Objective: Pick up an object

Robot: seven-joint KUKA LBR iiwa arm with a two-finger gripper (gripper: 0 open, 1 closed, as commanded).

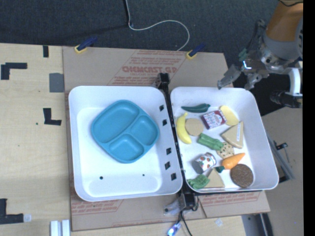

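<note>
The tabletop is pale wood with a cardboard sheet laid over its middle, pinned at the far edge by two yellow-and-blue clamps, presumably so the bins cannot slide. On the sheet sit two shallow white bins, touching along their inner walls. The left bin carries a blue divided plate, lying flat and turned a little askew, toward that bin's 12 o'clock half.

The right bin holds the candidates for picking, a loose scatter of toy food. Taking that bin as the clock face: a brown round cookie at 5 o'clock, a yellow banana at 9 o'clock just beside the inner wall, a pale cheese wedge at 3 o'clock, an orange carrot between centre and 5 o'clock, a dark green chilli pepper at 12 o'clock, and a small red-labelled packet close to the centre. They lie near or touching one another, which I judge will make a clean grasp harder.

The arm reaches in from the right, and its pincer hangs above the bin's far rim at about 1 o'clock, jaws spread wide with nothing between them. I read this as the approach before descent; no object is picked yet.
</note>
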